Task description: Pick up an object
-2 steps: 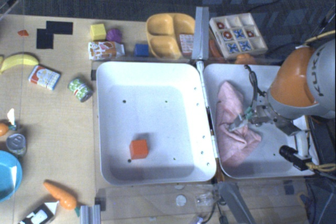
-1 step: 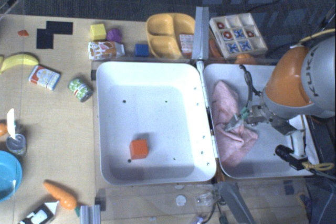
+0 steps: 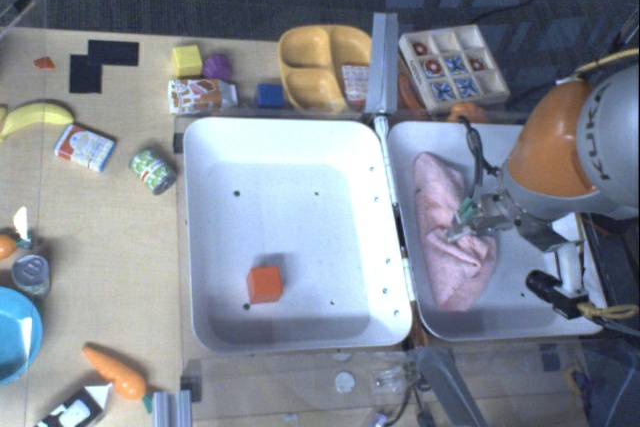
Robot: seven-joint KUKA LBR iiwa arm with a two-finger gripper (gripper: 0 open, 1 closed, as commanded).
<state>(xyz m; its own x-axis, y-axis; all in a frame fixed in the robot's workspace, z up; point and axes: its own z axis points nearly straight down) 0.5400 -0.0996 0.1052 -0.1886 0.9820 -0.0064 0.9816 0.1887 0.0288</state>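
Note:
A crumpled pink cloth [image 3: 450,230] lies in the right bin [image 3: 520,315], along its left side. My gripper [image 3: 470,218] is down on the cloth's right part, touching or just above it. The grey arm with its orange band [image 3: 545,155] reaches in from the right over that bin. A small orange-red cube [image 3: 265,284] sits in the left bin [image 3: 300,155], near its front left.
On the bench left of the bins lie a banana [image 3: 35,118], a small carton [image 3: 84,147], a can [image 3: 153,170], a carrot [image 3: 115,372] and a blue bowl [image 3: 15,335]. Behind the bins stand a yellow divided dish [image 3: 322,65] and a tic-tac-toe board [image 3: 452,65].

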